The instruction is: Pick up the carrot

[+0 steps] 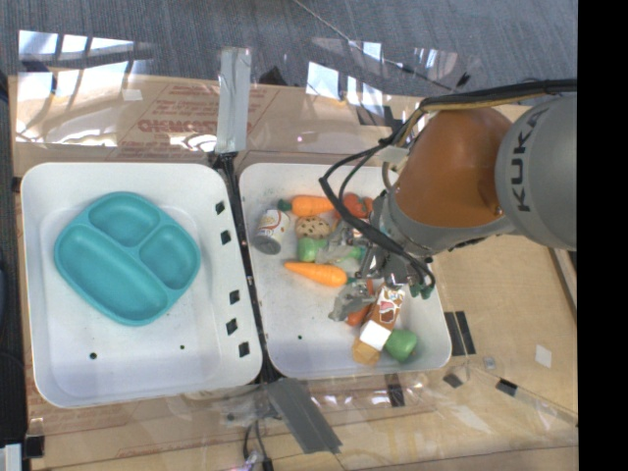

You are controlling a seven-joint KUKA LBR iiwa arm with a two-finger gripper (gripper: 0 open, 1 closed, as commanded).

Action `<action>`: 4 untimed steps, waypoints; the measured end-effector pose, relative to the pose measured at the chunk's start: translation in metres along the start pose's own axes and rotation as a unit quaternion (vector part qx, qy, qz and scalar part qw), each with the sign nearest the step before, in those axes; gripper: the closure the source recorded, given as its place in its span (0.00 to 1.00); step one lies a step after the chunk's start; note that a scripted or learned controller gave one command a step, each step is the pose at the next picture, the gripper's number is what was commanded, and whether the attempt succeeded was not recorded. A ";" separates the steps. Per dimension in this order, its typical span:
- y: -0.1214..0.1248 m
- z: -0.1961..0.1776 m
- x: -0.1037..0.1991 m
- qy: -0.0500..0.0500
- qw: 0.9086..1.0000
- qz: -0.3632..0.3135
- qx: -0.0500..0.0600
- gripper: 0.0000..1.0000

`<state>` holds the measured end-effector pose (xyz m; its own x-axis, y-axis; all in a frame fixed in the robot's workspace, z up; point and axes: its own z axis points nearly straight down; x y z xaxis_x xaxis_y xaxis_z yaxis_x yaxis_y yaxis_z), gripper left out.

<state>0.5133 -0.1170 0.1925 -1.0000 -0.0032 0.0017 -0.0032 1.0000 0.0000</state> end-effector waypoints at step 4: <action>0.002 0.103 -0.041 0.000 0.961 -0.276 -0.002 0.00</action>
<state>0.5538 -0.1146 0.0898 -0.8459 -0.5334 0.0012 -0.5334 0.8458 0.0048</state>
